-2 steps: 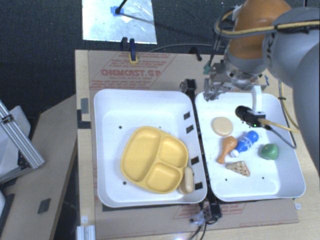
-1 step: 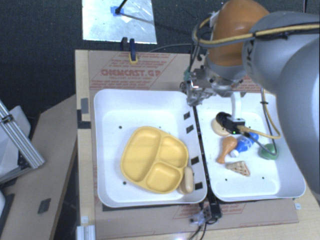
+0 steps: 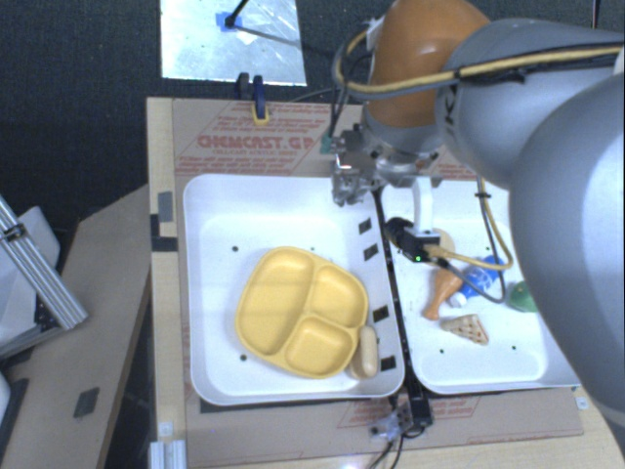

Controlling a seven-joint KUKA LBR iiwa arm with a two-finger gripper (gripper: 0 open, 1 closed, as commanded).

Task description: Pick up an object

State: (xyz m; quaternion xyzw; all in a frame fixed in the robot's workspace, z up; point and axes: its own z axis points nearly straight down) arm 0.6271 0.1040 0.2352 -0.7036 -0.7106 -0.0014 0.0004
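We saw the gripper (image 3: 350, 182) poised over the far rim of the left bin (image 3: 210, 291), close to the divide between the two bins. The bulky grey arm leaned in above the right bin (image 3: 508, 360). From this slant the gripper's tip was lost against the wrist hardware, so we could not tell whether it was open or closed, and nothing showed in its grasp. By our reading, no object had been lifted yet.

The candidates lay apart from it. A yellow divided plate (image 3: 301, 309) sat flat in the middle of the left bin, with a small tan roll (image 3: 366, 352) touching its near-right edge. In the right bin an orange cone (image 3: 441, 291), a blue item (image 3: 480, 281), a green piece (image 3: 522, 296) and a tan wedge (image 3: 467, 328) clustered near one another. We judged these small loose pieces easier to pinch than the wide plate, which offered only a thin rim.
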